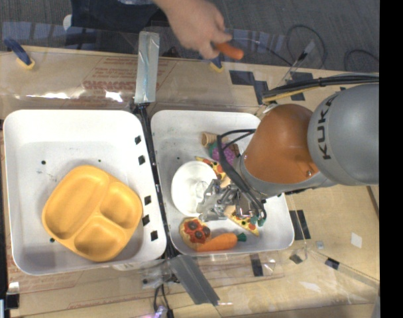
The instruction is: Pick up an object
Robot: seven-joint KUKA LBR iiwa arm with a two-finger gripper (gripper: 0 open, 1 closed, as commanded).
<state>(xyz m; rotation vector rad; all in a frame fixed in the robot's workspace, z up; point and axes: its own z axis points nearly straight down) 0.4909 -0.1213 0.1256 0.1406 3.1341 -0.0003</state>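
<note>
We find no object secured. The likeliest targets, a small white round plate (190, 185) and an orange toy carrot (217, 243), lie just beside and just below the claw (218, 201), whose grip state we cannot tell. In the crowded right white bin (165, 151), the claw may jam against neighbouring toys. A person's hand (200, 26) reaches in well above, risking contact.

A divided tray (92, 212) lies in the left bin (29, 128). In the right bin (167, 138), a plate (189, 185) sits left of the pincer (218, 201), with a carrot (217, 242) at the near wall.
</note>
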